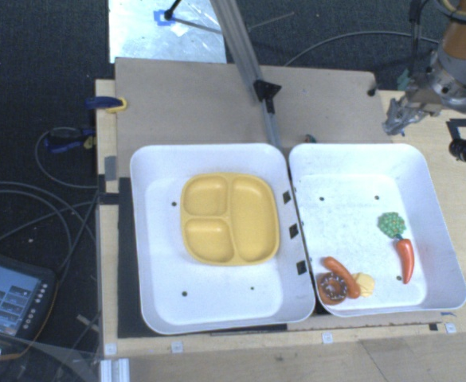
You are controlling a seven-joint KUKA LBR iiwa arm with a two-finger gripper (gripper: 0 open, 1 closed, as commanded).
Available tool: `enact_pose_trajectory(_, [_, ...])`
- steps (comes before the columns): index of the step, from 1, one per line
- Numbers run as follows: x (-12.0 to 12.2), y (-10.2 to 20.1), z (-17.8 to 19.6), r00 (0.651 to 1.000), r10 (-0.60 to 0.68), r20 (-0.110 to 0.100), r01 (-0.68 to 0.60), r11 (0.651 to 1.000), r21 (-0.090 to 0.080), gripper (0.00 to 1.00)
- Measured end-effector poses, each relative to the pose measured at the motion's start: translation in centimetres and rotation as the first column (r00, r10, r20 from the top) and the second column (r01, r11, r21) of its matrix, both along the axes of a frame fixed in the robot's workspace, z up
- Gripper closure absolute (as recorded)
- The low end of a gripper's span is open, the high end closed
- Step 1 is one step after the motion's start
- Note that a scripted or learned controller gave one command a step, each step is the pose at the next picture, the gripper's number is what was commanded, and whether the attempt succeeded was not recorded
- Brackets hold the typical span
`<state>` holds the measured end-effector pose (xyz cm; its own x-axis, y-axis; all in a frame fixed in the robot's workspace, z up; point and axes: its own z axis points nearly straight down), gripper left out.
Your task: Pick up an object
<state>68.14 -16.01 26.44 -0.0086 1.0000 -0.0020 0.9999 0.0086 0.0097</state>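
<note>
We cannot tell the state of the gripper (397,122), poised past the right bin (436,205). Recommend descending squarely over the isolated carrot (405,259), aligned across its width.

Arm (460,22) cut off by top-right corner, upper links out of frame. Gripper (397,122) small and blurred; finger gap not resolvable. Handheld pendant (5,297) clipped at left edge. Donut-like toy (331,287) partly covered by sausage (342,275); pale item (365,283) beside them too small to ID.
</note>
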Motion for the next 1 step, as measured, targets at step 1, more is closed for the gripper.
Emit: enact_pose_trajectory(1, [0.13, 0.01, 2.15, 1.000, 0.000, -0.004, 0.000, 1.000, 0.001, 1.00])
